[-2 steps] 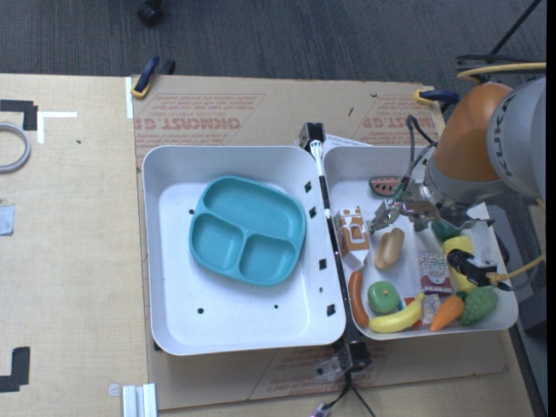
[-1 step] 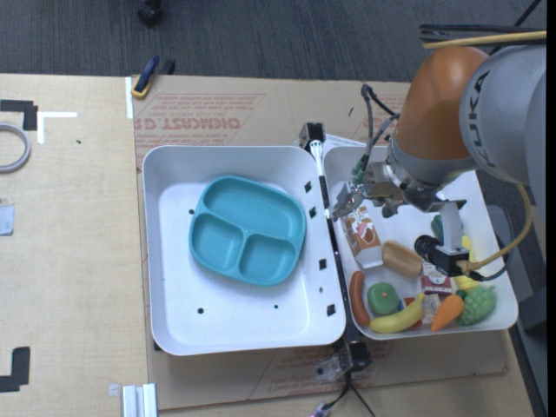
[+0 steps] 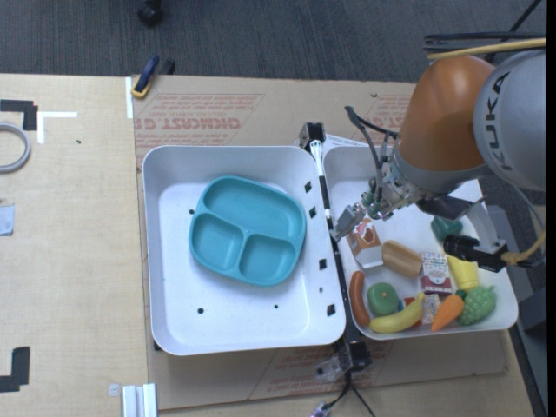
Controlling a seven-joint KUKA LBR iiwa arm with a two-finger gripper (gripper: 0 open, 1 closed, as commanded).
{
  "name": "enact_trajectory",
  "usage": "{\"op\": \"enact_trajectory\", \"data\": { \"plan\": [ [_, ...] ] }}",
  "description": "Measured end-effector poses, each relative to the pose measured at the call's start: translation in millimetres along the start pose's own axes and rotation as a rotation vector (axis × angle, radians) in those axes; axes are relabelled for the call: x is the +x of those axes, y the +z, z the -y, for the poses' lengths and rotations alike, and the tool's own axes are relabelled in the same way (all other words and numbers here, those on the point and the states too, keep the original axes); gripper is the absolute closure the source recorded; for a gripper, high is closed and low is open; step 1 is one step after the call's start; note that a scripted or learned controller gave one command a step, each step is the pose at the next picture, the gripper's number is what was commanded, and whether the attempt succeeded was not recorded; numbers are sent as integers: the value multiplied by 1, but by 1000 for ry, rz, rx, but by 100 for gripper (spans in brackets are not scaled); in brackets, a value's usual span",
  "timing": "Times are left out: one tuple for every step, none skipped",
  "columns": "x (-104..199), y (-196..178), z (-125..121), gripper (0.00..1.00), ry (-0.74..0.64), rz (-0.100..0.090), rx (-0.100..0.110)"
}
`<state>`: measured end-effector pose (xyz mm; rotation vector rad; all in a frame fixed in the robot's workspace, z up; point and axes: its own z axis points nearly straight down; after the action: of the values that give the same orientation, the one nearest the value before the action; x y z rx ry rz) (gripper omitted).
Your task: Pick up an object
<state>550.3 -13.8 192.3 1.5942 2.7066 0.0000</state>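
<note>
Toy food fills the right bin (image 3: 502, 324): a bread roll (image 3: 401, 257), banana (image 3: 396, 320), carrot (image 3: 446, 311), sausage (image 3: 357, 295) and small cartons, packed touching one another. Beside it, the left bin (image 3: 165, 233) holds a teal divided plate (image 3: 248, 231). The grey arm (image 3: 469, 129) reaches in from the right, wrist bent down over the right bin's upper left. Whether the claw (image 3: 354, 219) is open I cannot tell; nothing visibly sits in it. Crowding risks a glancing grasp, or a finger striking the bin wall.
</note>
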Motion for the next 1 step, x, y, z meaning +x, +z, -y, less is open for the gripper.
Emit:
{"op": "enact_trajectory", "data": {
  "plan": [
    [-1, -10, -1, 100, 4, 2, -3]
  ]
}}
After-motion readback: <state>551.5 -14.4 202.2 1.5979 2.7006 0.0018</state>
